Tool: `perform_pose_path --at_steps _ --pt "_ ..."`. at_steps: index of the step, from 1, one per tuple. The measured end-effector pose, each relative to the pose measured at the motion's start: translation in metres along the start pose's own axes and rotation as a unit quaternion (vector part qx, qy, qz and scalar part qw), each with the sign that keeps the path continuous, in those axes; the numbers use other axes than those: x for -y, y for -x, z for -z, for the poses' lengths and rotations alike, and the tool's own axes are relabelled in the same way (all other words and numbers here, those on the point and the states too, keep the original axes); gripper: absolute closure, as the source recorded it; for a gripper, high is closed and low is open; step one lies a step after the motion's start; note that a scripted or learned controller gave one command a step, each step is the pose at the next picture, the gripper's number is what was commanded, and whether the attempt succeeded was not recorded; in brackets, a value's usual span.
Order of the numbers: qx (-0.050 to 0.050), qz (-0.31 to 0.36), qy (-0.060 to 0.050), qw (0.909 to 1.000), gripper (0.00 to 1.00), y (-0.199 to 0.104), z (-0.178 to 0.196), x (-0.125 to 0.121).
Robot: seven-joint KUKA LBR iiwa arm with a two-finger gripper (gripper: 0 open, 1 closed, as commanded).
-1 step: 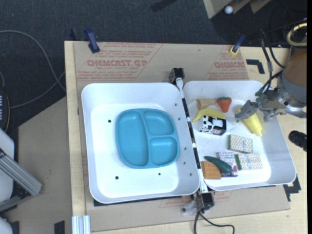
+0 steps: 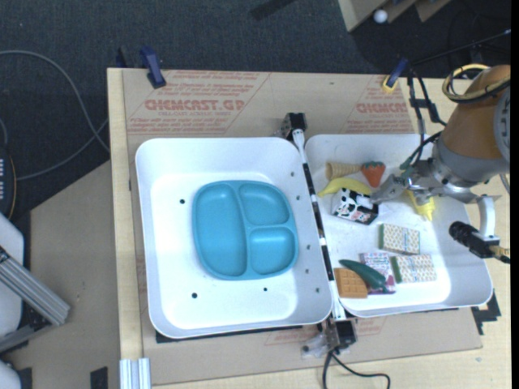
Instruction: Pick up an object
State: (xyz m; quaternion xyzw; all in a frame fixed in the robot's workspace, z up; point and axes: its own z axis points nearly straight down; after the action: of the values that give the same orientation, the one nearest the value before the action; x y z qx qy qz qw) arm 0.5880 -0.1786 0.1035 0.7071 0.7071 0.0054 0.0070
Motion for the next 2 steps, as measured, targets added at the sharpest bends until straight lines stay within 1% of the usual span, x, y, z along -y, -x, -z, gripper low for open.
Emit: perform_pose_path --at_steps 1,2 --pt "-0.001 0.001 -0.005 1.0 0.0 -0.049 -0.003 -0.054" --pt "-0.001 0.001 -0.012 0.9999 0.0 -0.046 -0.019 -0.078"
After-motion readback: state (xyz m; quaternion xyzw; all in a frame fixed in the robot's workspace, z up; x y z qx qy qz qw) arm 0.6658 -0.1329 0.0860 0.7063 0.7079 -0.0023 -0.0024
